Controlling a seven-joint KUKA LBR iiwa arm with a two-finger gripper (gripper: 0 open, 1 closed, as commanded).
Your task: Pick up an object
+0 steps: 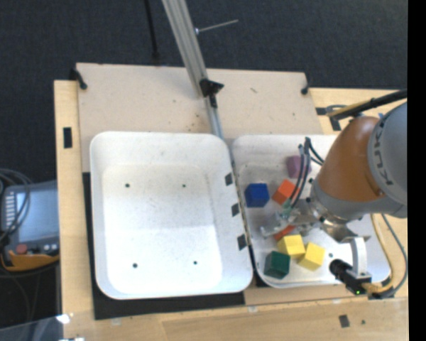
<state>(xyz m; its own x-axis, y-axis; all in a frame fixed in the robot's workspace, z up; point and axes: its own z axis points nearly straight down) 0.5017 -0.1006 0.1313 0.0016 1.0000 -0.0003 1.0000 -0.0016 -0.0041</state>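
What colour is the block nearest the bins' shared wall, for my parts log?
Blue, clearest in the camera view.

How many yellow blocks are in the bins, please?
2. Both lie in the right bin: one yellow block beside the green block, another just right. The arm may hide more.

A pale wooden bench on dark carpet, seen from above.

The light-brown wooden bench top (67, 190) carries a raised beige fibreboard panel (149, 98) at its far side, held by small black corner clips (two show at the panel's far corners). A slanted silver aluminium mast (181, 27) rises from the panel's middle. Around the bench lies dark charcoal carpet flooring (57, 20). On the floor at left rests a grey handheld control pendant with a screen (28, 215), black cables beside it.
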